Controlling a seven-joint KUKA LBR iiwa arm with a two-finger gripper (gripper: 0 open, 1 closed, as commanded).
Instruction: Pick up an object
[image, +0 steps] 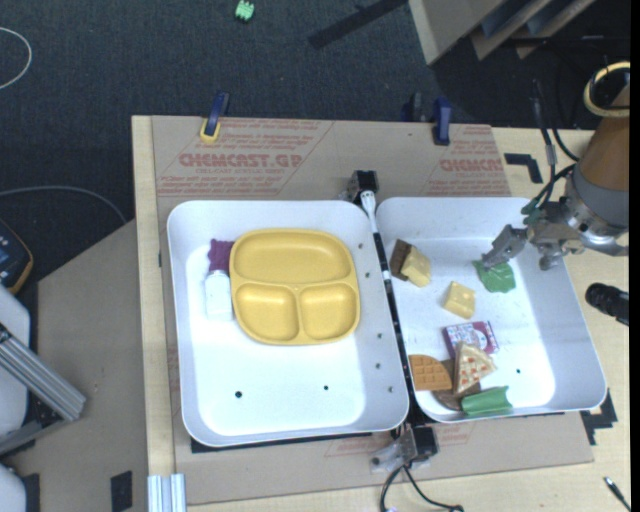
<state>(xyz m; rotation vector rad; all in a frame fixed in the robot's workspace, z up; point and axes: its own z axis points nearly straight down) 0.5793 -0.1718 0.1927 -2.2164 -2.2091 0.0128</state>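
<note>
The grey arm with its two-finger gripper (510, 252) reaches over the right-hand shallow white bin (570, 330), in that bin's upper right part. Its fingers (503, 243) stand apart, released, with nothing between them. One finger tip rests just at the upper edge of a small green block (497, 276), which lies on the bin floor directly below the gripper; whether they touch cannot be told.

Left of the green block, near the bin's left wall, lies a brown-and-cream wedge (409, 265). Below and left of the green block sits a pale yellow cheese-like chunk (460, 298). Further down from it lie a purple packet (470, 333), a toy pizza slice (472, 367) overlapping that packet's lower edge, a tan waffle piece (430, 373) just left of the slice, and a long green toy vegetable (486, 401) at the bin's lower rim.

The left-hand shallow white bin (280, 400), well apart from the green block, holds a yellow plastic divided tray (294, 284) in its upper half. Against the tray's left side sit a magenta object (219, 253) and a white bottle-like object (217, 295). Both bins rest on the brown board worktop (300, 150).
</note>
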